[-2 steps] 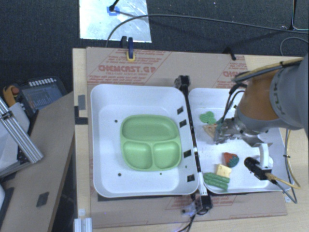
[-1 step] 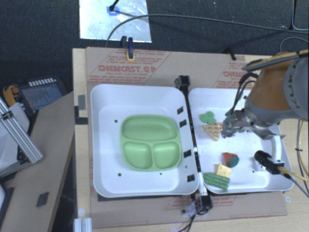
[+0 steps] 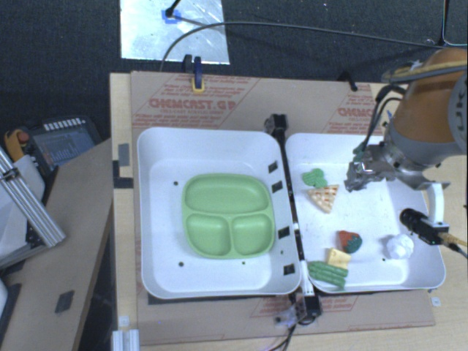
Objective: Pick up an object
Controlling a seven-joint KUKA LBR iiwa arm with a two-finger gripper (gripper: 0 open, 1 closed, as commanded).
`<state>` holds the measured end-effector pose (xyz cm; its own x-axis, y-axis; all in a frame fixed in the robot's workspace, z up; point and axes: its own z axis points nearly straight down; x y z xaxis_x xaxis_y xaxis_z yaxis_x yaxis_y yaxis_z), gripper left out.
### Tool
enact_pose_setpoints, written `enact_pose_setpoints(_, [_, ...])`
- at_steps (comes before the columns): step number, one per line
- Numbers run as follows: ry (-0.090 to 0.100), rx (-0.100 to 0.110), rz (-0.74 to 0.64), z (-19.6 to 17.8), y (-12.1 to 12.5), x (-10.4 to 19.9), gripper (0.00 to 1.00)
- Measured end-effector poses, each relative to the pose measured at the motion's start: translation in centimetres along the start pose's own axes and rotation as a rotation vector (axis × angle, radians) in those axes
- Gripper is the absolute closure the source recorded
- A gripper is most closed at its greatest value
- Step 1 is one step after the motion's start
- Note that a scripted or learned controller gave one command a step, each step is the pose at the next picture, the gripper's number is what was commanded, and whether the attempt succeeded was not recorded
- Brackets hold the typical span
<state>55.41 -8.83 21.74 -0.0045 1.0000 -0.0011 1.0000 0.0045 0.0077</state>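
Your claw (image 3: pixel 355 178) hovers with nothing visibly picked yet, finger state impossible to tell, the waffle-patterned wedge (image 3: pixel 324 197) just below-left of it.

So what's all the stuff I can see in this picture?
White bins: two, side by side on the bench.
Divided plate: one, light green, three sections, in the left bin.
Broccoli toy: one, green, top left of the right bin.
Waffle wedge: one, tan, just below the broccoli.
Red and teal toy: one, middle of the right bin.
Yellow block: one, just below it.
Bean pods: one bunch, green, at the right bin's front edge.
White ball: one, right side of the right bin.
Robot arm: one, grey with orange, reaching in from the right, its tip over the right bin.
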Motion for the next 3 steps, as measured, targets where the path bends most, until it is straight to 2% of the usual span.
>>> enact_pose_setpoints(1, [0.000, 0.003, 0.001, -2.6, 0.2, 0.0, 1.00])
enact_pose_setpoints(2, [0.002, 0.004, -0.005, -1.7, 3.3, 4.4, 1.00])
enact_pose_setpoints(3, [0.003, 0.003, -0.006, -2.5, 5.5, 9.9, 1.00])
